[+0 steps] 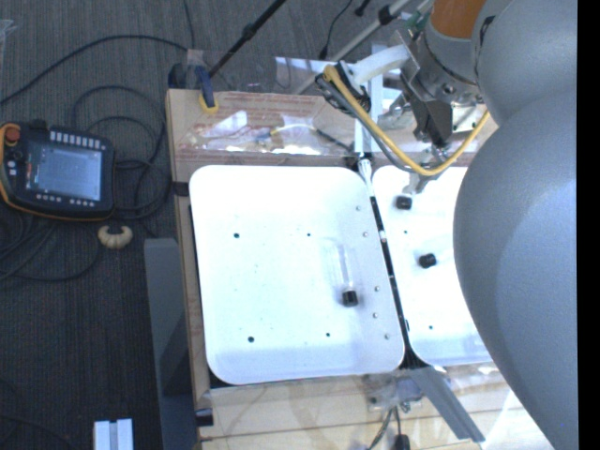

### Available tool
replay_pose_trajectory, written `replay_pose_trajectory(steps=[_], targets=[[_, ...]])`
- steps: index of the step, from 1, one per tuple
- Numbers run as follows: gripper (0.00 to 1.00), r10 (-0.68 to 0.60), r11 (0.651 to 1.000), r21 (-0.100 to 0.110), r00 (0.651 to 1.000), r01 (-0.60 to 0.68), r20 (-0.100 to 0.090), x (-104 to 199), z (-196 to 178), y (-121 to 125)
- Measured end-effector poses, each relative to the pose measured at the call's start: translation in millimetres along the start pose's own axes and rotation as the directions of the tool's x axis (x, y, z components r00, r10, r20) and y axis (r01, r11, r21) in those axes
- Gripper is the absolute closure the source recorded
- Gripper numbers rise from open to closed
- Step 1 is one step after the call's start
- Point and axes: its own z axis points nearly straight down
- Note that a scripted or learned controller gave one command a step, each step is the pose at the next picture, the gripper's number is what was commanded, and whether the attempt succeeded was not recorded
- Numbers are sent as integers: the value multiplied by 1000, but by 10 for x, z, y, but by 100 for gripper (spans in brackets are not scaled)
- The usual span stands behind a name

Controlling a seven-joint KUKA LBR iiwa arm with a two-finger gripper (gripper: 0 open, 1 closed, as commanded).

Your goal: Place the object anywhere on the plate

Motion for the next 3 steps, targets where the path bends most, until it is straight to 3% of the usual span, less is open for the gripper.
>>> replay_pose_trajectory(steps=[1,2,3], targets=[[100,1,1000,-1,1000,-1,5,3,-75,8],[0,1,1000,-1,1000,-1,5,3,-76,8],[0,-80,997,-1,997,80,1,-369,504,-670]])
